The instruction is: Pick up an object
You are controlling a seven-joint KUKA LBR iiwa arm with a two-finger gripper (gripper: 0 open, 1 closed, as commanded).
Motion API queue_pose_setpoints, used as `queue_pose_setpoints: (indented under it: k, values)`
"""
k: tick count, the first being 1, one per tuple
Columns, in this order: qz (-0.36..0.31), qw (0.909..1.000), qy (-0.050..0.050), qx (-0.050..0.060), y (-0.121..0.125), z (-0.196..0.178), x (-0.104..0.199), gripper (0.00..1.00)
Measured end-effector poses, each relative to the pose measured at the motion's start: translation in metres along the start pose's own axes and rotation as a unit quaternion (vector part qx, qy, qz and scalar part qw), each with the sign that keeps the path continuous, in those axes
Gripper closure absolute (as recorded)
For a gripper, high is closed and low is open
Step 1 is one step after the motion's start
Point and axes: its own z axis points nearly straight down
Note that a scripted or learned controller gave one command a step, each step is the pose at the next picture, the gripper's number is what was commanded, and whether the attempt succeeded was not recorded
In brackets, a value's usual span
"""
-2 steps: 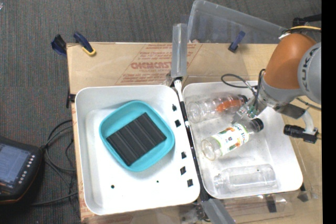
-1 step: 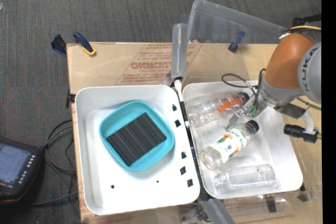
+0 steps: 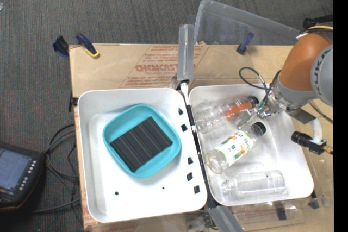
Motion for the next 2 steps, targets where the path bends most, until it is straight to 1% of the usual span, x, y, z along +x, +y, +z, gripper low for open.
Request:
queue_pose_setpoints:
  k: [1,2]
  values:
    - [-0.012,0.9999,0.002,0.003,-0.0224,-0.0035,0.0666,0.0]
    - [0.058,0.9983,0.001,0.002,-0.0302,0.0014,0.0756,0.0]
